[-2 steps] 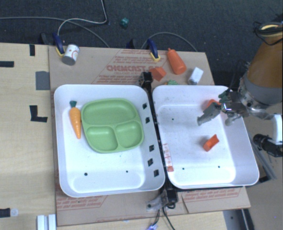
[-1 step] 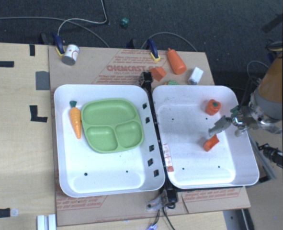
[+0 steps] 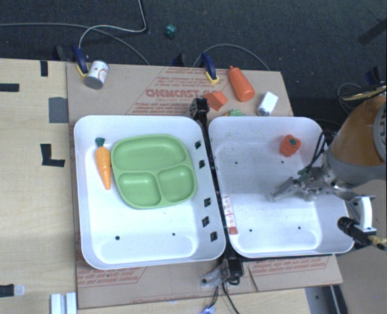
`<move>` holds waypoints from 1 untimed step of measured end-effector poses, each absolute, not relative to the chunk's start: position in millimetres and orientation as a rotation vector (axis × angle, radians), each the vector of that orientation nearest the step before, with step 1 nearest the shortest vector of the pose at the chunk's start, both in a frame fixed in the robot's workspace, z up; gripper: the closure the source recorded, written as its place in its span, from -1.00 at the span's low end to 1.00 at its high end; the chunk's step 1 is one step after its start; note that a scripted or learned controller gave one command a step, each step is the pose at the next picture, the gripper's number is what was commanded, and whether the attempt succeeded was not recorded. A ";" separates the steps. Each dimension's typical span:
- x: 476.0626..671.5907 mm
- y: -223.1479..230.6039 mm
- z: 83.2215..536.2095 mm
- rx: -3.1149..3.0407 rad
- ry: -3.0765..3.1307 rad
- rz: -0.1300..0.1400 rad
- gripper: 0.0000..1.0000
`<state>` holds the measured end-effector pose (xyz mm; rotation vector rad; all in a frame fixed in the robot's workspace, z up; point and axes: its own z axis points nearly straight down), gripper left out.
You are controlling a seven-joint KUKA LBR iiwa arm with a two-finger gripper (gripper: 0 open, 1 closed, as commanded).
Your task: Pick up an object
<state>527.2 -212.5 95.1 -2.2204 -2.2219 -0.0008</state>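
Gripper point(image 3: 291, 190): I see it low in right bin point(image 3: 258, 237), fingers spread apart, nothing between.
Orange object point(image 3: 289, 145): upper right, apart from it.
Carrot point(image 3: 103, 164): left bin point(image 3: 141, 247).

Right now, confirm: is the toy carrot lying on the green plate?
No. The toy carrot lies on the left bin's floor beside the green plate.

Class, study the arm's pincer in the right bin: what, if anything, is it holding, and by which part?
Nothing. The pincer sits low over bare floor of the right bin, with no object between its fingers; the small orange-red object lies apart, farther back.
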 end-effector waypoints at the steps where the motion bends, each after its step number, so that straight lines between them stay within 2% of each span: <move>1: 633.4 -199.6 87.5 -2.223 -2.230 -0.006 -1.00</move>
